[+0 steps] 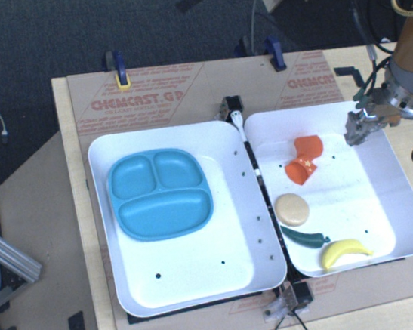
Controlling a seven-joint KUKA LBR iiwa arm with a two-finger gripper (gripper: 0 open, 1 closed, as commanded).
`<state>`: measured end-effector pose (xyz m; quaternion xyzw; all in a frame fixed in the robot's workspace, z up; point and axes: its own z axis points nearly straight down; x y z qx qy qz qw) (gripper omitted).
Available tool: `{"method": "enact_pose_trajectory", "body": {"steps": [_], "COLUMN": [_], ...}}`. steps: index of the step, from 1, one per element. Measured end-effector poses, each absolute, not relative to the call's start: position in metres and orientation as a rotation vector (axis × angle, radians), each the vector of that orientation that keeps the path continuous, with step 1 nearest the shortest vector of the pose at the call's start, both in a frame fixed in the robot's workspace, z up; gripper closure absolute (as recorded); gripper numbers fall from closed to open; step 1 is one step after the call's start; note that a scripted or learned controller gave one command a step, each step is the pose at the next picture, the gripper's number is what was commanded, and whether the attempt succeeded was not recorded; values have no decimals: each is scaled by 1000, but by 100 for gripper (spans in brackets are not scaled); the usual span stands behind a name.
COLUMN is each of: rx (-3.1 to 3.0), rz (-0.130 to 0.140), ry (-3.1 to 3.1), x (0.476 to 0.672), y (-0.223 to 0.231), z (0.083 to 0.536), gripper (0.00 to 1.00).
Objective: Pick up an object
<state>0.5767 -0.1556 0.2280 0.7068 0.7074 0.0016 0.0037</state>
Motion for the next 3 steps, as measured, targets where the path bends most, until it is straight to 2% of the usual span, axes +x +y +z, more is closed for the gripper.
{"method": "enact_pose_trajectory", "body": {"steps": [1,3], "rx": [2215,2214], "rz": [5,4], "ry": [2218,2226], "x": [578,596], "y": [-156,-54], "z": [271,275], "gripper": [100,100]}}
